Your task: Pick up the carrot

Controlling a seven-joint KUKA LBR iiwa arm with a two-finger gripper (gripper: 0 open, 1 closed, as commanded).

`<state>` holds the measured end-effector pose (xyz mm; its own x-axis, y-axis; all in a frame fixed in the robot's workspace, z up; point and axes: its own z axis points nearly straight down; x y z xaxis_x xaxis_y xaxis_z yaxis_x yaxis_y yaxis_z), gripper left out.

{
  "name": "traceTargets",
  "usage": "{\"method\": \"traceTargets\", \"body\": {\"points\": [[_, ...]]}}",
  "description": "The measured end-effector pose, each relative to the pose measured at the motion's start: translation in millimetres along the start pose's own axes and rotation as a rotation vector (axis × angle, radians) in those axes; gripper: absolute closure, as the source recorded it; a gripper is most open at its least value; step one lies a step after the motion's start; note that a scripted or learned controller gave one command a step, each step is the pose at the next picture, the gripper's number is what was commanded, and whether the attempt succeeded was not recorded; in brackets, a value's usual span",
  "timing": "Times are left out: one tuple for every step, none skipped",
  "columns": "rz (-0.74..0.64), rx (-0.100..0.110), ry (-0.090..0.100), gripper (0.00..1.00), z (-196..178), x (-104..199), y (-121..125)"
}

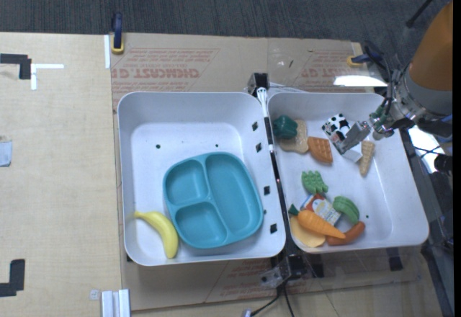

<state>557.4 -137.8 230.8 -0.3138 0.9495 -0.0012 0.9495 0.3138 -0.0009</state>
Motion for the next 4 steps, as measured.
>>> {"method": "traceTargets", "body": {"points": [[-0.036, 0.000, 0.001, 0.00, -30, 60, -63], [-0.417, -0.002, 0.000, 0.00, 39, 85, -54], [-0.623, -0.002, 0.000, 0.00, 39, 120, -42], [-0.804, -0.002, -0.001, 0.00, 39, 116, -43]]}}
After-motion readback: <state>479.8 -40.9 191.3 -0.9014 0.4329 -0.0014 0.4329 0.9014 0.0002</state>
